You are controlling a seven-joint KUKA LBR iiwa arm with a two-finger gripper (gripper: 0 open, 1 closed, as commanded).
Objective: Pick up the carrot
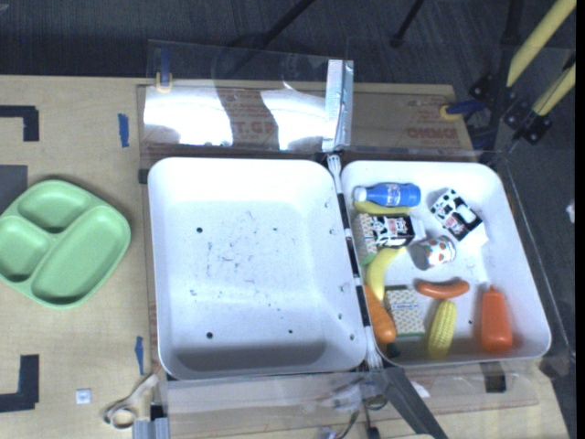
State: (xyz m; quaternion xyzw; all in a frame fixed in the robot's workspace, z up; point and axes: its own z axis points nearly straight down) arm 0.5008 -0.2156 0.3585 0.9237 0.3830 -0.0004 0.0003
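Lying along the left wall of the right bin (514, 250), near its front corner: carrot (380, 319), tucked below banana (379, 268), close beside corn (442, 326). Crowded there, so likely awkward to grip. Cannot tell hand's state.

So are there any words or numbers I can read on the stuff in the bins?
None can be read.
Blue plastic bottle: white label, too blurred.
Black-and-white carton: print too small.
Patterned flat packet: marks too blurred.
Brown cardboard sheet behind the bins: reddish print, too faint.
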